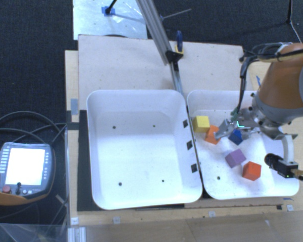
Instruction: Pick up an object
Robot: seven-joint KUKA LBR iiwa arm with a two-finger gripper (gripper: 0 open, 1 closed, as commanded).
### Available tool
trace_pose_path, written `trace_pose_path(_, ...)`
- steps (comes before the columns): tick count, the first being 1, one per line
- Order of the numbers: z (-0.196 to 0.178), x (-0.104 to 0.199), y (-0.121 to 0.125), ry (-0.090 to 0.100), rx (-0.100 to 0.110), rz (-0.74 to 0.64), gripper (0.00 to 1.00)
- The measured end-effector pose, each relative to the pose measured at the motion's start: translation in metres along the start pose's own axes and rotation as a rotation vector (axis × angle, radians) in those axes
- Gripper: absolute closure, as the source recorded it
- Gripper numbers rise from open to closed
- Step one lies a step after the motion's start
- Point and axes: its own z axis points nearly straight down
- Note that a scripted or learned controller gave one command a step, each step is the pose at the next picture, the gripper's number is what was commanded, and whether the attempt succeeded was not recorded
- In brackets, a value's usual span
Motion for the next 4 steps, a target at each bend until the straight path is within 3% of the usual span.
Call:
trace_pose_path(1,-0.002,0.0,0.001,0.0,-0.004,0.002,0.0)
trace_pose_path(3,0.113,0.0,-0.004,0.0,0.001,0.003,0.0)
trace_pose_path(4,0.099,0.0,-0.002,0.0,-0.005,0.001,1.0)
